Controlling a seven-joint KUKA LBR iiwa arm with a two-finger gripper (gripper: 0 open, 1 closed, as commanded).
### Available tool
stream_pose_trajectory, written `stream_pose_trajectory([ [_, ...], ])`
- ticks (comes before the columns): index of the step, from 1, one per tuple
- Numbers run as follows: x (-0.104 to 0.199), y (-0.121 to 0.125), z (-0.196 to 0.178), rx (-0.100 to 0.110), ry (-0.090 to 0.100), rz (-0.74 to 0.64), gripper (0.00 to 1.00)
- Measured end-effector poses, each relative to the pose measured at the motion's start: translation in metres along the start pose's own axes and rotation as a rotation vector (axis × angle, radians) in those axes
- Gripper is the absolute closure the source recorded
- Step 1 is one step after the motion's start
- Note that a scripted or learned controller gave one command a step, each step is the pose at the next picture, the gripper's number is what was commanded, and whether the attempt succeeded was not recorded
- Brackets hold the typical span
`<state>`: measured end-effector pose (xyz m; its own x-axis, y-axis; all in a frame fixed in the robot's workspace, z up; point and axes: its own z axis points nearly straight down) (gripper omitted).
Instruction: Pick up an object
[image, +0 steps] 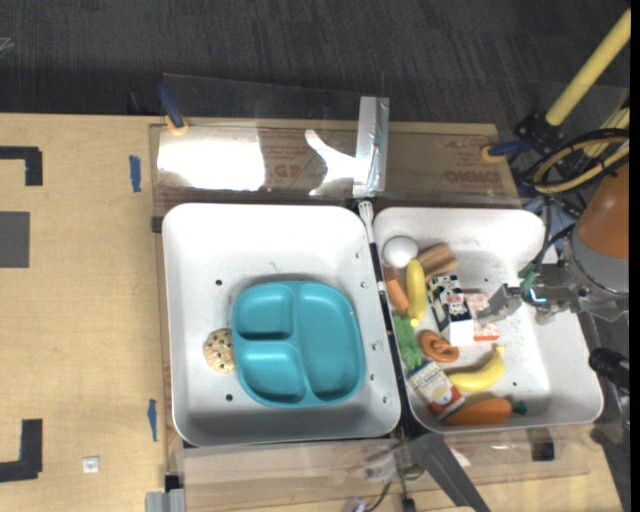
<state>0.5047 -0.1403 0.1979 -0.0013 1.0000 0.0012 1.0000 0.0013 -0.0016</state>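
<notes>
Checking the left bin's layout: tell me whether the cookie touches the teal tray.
Touching. The camera view shows the cookie pressed against the left edge of the teal tray, with no white bin floor visible between them.

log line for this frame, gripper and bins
gripper: over right bin, above toy food pile | grasp: unclear | left bin: teal divided plate, cookie
</notes>
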Motion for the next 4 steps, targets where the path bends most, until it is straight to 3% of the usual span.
stream_pose_trajectory([
  [1,0.038,0.038,0.097,-0.02,-0.005,-0.067,0.0],
  [2,0.028,0.049,0.105,-0.016,-0.003,-0.074,0.0],
  [3,-0.034,0.021,0.105,-0.019,-0.009,-0.245,0.0],
  [4,0.027,0.054,0.077,-0.006,-0.003,-0.463,0.0],
])
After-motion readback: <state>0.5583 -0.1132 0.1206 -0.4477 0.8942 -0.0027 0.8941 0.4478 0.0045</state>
